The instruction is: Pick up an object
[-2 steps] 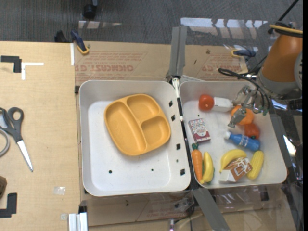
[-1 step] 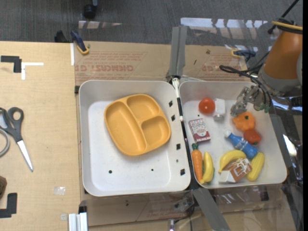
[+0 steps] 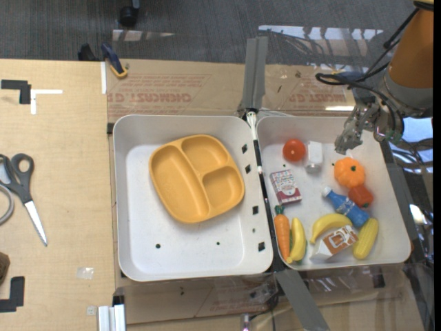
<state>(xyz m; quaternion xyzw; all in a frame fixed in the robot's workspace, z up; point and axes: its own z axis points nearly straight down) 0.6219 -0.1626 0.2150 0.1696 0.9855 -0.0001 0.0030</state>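
Currently the grey two-finger gripper [image 3: 346, 138] hangs above the right white bin [image 3: 398, 205], fingers' state unclear, nothing visibly held. Nearest below: small orange pumpkin-shaped toy [image 3: 349, 173], round, no clear long axis.

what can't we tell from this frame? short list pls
- Gripper: small and blurred above the right bin; its state can't be read.
- Arm: cut off by the camera view's top and right edges.
- White packet: partly covered by the bananas; label too small to read.
- Small box: print illegible.
- Scissors: handles cut off by the left edge.
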